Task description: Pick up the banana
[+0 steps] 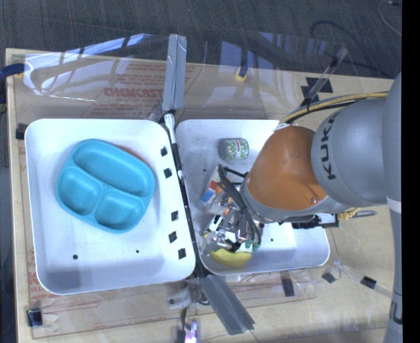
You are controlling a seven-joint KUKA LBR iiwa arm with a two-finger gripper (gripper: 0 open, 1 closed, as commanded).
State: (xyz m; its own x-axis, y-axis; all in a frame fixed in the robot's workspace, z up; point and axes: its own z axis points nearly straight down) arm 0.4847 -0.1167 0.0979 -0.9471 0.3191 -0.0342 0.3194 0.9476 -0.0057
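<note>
Banana (231, 257) in right bin (306, 252), tray (107, 184) in left bin (46, 213).

The grey KUKA arm (360, 148) reaches in from the right, bent steeply downward. Its orange wrist band (285, 174) sits above the 2-finger tool (231, 236).

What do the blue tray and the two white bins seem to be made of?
The blue tray looks like moulded plastic with a smooth, slightly matte finish: uniform colour, rounded compartments. The left bin and the right bin look like thin formed plastic, smooth white with rounded corners, though coated metal cannot be ruled out.
</note>
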